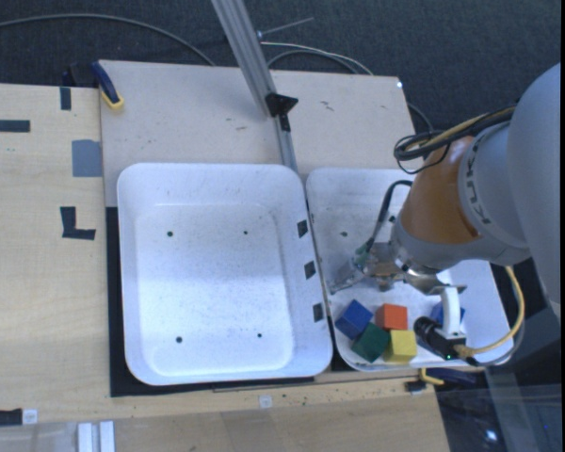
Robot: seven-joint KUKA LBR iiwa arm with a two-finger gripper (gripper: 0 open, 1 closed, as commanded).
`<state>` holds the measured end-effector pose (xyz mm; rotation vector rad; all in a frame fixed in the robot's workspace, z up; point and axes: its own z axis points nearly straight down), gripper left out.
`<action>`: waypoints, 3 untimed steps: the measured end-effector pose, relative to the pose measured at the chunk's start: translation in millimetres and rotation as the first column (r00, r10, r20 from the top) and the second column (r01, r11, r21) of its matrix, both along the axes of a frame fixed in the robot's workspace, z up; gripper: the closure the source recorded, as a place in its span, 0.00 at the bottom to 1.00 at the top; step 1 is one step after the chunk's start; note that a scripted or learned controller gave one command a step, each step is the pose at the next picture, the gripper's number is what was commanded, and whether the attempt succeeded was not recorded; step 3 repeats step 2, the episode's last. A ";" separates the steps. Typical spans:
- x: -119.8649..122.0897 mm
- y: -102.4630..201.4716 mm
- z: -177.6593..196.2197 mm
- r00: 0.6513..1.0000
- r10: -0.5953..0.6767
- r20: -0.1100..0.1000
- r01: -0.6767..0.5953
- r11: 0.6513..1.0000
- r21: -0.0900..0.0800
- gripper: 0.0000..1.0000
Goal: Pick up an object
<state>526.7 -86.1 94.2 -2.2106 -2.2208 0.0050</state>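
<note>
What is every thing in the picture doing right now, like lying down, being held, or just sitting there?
Gripper: low in the right bin, above the blocks, nothing seen between its fingers.
Blue block: resting on the bin floor, not held.
Orange block: resting beside the blue one.
Green block: resting near the front rim.
Yellow block: resting beside the green one.
Left bin: sitting flat on the bench.

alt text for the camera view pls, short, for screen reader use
A grey robot arm reaches from the right into the right-hand white bin, its claw just above a cluster of small blocks: blue, orange, green and yellow. The left bin sits alongside.
</note>
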 end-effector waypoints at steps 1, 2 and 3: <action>36.9 -42.7 -2.5 1.000 -0.005 0.008 0.005 1.000 -0.005 0.00; 102.9 -11.1 -1.9 1.000 0.001 0.011 -0.001 1.000 -0.004 0.00; 102.9 -11.1 -1.9 1.000 0.001 0.011 -0.001 1.000 -0.004 0.00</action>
